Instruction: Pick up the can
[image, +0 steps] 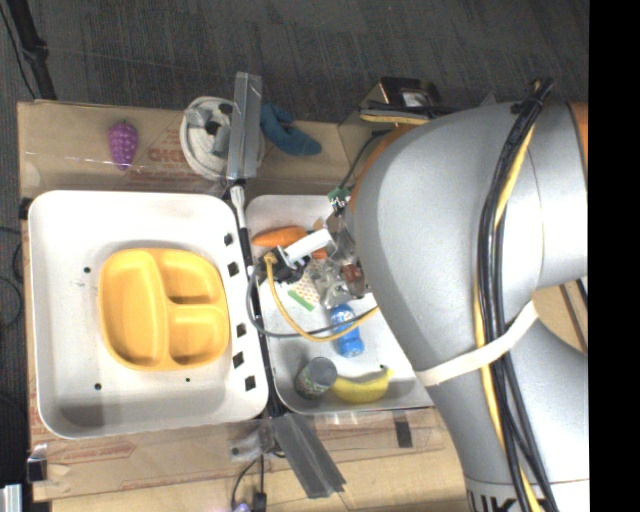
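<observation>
A slanted overhead look at a wooden desk (90, 150) carrying two shallow white bins side by side. The left bin (60, 300) fills the left half of the frame and holds a yellow divided tray (165, 305) with three compartments, lying flat near the bin's middle. The right bin (290, 395) sits just beside it at centre, much of it covered by the large grey robot arm (470, 260) that fills the right side of the frame, with black and yellow cables running down its body.

The arm's wrist end, a cluster of metal parts and wires, points left over the upper middle of the right bin. The jaws (320, 265) are somewhere in that cluster, but it cannot be told whether they are open or closed.

The can (316, 377), grey and seen from its top, stands in the lower part of the right bin, touching the left tip of a yellow banana (362, 386) that lies along the bin's lower edge. A blue bottle (346, 332) lies just above them, near the wrist. An orange carrot-like object (279, 237) lies at the bin's upper end.

On the desk beyond the bins, at the upper left of the frame, sit a purple grape bunch (122, 143), a white round object (208, 135) and a blue cloth-like item (285, 130).
</observation>
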